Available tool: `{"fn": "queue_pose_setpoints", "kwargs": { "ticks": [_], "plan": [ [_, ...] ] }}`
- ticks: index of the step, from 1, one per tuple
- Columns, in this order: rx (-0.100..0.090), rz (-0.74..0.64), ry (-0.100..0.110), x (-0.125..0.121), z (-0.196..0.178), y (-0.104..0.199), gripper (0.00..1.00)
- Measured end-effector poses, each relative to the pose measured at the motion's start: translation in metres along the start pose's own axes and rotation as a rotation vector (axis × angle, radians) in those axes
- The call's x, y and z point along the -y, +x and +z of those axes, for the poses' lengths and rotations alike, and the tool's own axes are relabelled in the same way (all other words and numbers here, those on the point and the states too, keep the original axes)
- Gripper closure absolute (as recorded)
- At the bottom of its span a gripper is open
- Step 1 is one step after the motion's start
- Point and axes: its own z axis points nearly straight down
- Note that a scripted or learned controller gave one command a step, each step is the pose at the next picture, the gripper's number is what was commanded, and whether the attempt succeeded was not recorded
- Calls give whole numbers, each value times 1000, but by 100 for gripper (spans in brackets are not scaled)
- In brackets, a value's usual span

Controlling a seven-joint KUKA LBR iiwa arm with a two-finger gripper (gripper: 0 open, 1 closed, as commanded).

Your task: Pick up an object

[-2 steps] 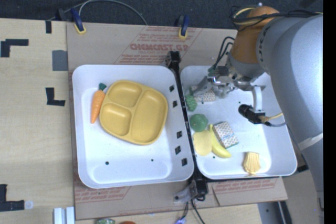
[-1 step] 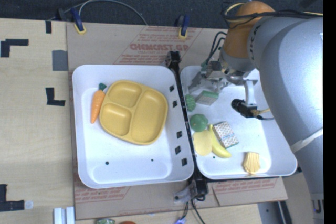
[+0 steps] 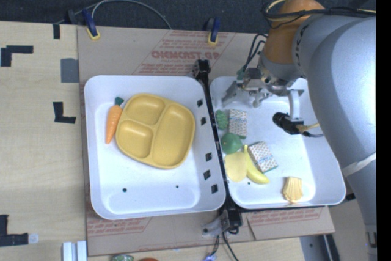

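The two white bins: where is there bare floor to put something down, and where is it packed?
Left bin: a bare strip runs along the near edge, below the yellow plate, which fills the middle with a toy carrot at its left. Right bin: bare floor lies on its right side, past the small box. Its left side is crowded with the banana and green toys.

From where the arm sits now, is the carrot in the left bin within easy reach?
Probably not directly: the gripper hangs over the right bin, and the carrot lies beyond the yellow plate, against the left bin's far side. Nothing covers it, though.
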Motion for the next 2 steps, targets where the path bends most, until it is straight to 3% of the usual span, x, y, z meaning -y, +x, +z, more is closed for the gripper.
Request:
{"fn": "queue_pose_setpoints", "kwargs": {
  "ticks": [1, 2],
  "plan": [
    [0, 1, -2, 35, 16, 3, 0],
    [0, -1, -1, 35, 6, 4, 100]
  ]
}}
